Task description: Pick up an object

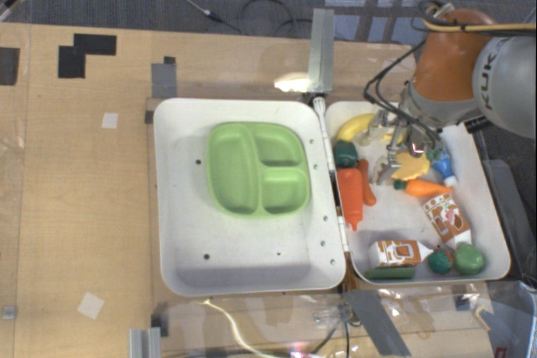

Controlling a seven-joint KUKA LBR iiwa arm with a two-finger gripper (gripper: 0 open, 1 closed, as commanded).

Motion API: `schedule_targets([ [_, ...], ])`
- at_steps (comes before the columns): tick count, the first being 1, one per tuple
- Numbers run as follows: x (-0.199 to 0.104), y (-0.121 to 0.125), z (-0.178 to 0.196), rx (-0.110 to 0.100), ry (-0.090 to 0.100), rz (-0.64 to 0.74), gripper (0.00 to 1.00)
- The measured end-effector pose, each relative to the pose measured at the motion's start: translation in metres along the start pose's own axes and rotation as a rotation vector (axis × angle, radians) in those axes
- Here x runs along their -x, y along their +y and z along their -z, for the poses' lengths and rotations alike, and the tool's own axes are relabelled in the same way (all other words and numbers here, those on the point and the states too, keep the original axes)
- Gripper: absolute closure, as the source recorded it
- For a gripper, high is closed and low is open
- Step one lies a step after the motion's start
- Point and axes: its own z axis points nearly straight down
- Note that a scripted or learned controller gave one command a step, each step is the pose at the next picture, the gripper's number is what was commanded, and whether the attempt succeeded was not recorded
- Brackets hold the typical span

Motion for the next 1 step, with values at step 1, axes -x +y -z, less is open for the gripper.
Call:
schedule_targets([
  [1,-0.0266,0.0171,0.0018,-0.008,-0.040,-0.133,0.00],
])
